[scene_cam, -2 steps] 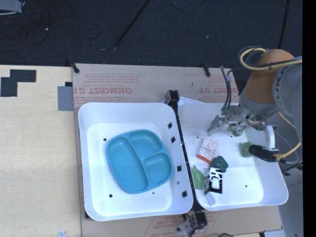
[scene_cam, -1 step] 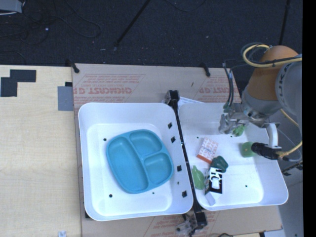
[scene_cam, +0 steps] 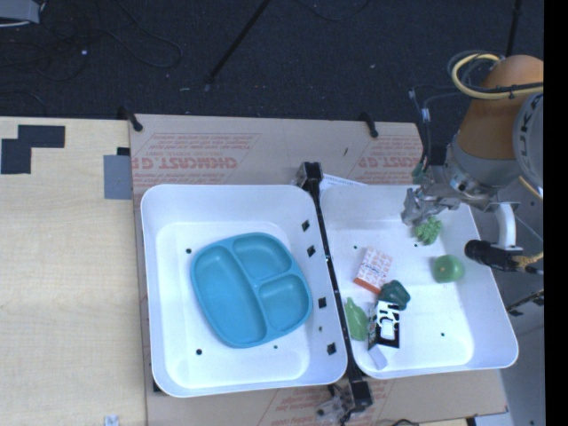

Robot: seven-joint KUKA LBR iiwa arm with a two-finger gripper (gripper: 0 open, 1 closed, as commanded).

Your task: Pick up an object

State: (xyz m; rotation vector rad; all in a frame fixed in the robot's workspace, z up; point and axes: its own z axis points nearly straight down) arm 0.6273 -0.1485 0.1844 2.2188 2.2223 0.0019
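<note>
My gripper (scene_cam: 424, 218) hangs over the back right part of the right bin (scene_cam: 479, 349), reaching in from the right. A small knobbly green piece (scene_cam: 429, 232) sits between its fingertips, and the fingers look shut on it. A round green ball (scene_cam: 448, 268) lies just in front of it on the bin floor. Near the bin's middle lie an orange and white packet (scene_cam: 374, 269), a dark teal object (scene_cam: 395, 293), a black and white item (scene_cam: 387, 323) and a pale green piece (scene_cam: 357, 319).
The left bin (scene_cam: 169, 238) holds a blue divided plate (scene_cam: 250, 287). A black divider rail (scene_cam: 321, 264) runs between the two bins. Cardboard (scene_cam: 222, 149) lies under the bins, with a wooden bench top (scene_cam: 62, 282) to the left.
</note>
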